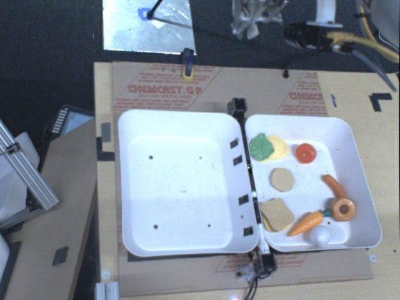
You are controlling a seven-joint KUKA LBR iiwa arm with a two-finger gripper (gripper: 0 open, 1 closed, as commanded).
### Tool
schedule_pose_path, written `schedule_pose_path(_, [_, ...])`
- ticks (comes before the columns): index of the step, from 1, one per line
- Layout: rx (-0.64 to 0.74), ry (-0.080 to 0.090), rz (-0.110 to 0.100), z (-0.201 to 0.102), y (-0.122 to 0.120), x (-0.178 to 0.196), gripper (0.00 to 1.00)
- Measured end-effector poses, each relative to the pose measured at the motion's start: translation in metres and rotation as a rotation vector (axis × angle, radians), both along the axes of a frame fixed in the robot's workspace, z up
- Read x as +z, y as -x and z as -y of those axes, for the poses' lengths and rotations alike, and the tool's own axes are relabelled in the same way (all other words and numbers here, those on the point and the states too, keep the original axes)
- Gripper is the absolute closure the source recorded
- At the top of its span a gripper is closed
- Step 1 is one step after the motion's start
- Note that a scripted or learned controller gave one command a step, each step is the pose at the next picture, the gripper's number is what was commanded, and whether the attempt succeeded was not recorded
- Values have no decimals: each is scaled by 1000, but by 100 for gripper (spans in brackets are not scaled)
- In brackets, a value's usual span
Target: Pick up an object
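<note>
Nearest the camera: front rim of the two white bins on the table (75,186). Left bin (181,186) sits just beside the right bin (359,167), joined along a centre seam with black clips.

All candidate objects are in the right bin. Front row: white ball (321,235) against the near wall, carrot (305,223) lying tilted just beside it, bread slice (277,214) close to the seam, doughnut (343,209) toward the right wall. Mid row: round cracker (282,180), sausage (333,185) touching or nearly touching the doughnut. Back row: green leafy piece (261,146) overlapping a yellow piece (279,147), tomato (305,153) standing apart from both.

Beyond the bins, the end effector (250,24) hangs at the far edge of the view, well clear of the table, well apart from everything. Cannot tell whether it is open or closed; nothing visible in it.

Judgement: step is pre-approach, no target engaged yet. Next move needs a traverse over the right bin, then descent. Tomato or cracker look like the cleanest picks since they sit isolated. Carrot/ball and sausage/doughnut clusters risk nudging a neighbour.
</note>
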State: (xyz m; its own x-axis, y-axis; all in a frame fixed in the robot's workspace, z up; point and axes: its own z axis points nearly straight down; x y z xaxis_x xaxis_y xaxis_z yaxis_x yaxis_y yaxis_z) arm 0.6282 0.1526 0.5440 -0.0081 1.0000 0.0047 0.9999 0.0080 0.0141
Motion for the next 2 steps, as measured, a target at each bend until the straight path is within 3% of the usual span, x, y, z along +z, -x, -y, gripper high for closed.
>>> schedule_pose_path(1, [-16,8,-16,97,-35,-55,100])
schedule_pose_path(2, [-12,7,-13,144,-40,-76,100])
